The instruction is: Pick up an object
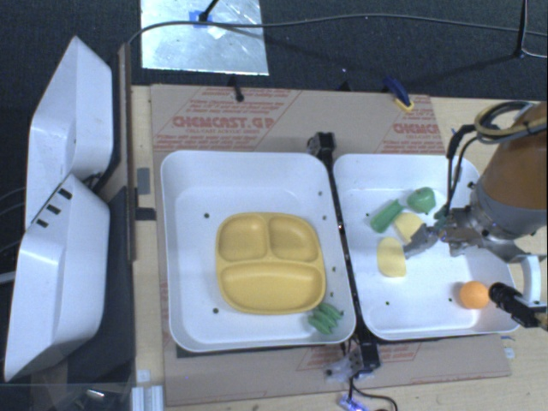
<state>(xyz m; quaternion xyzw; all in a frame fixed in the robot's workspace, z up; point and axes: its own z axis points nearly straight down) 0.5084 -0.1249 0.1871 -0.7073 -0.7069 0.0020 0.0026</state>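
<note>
The right bin holds a green cucumber-like piece, a green rounded piece, a pale yellow block, a yellow oblong piece and an orange ball. My gripper hangs low over the right bin, just right of the yellow block and the oblong piece. Its dark fingers point left toward them. Nothing shows between the fingers. The arm's orange band is at the right edge.
The left bin holds a yellow divided plate and a small green object at its front right corner. A black clamp sits between the bins at the back. Cables run over the dark floor behind the bench.
</note>
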